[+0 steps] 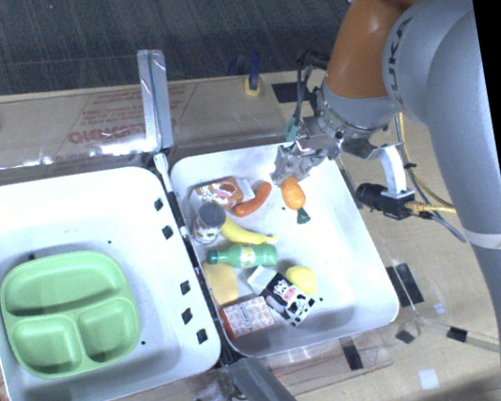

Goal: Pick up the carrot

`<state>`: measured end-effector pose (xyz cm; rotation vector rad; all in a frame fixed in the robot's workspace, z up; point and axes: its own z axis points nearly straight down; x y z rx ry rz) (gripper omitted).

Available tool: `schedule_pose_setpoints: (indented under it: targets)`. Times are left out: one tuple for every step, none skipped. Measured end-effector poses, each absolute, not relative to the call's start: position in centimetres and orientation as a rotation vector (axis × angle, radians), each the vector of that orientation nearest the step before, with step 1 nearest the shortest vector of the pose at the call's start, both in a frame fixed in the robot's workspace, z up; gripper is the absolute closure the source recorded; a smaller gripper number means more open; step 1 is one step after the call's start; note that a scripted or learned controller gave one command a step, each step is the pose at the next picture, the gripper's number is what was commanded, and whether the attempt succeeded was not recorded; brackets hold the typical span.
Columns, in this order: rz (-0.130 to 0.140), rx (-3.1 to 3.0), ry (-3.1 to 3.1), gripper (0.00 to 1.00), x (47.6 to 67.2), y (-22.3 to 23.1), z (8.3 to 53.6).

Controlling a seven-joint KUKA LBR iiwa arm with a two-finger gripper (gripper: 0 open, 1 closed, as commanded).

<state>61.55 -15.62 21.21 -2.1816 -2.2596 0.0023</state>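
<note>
— Though small in the frame, reads clearly enough: carrot [294,194] in the upper right part of the right bin [359,253], orange body up, green tip down at the lower end.

— Long axis?

— Nearly vertical in the picture, leaning slightly, thick end toward the top of the frame, leaf end toward the bottom right. Sits just right of the sausage [253,204], apart from the banana [245,235] and the green bottle [243,258] lower down.

— And the gripper [299,163]?

— Directly above the carrot's thick end, touching or nearly so. Fingers too blurred against the white wall to call spread or closed; cannot tell whether clamped on anything.

— Why placed there?

— Probably lined up over the top end for a grab, away from the crowded middle of the bin. Left bin [59,193] with the green tray [69,311] well apart, no part in this.
</note>
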Motion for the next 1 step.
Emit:
schedule_pose_setpoints:
  targets:
    - [0.004,-2.174,-2.264,1.00,61.61,-15.51,22.18]
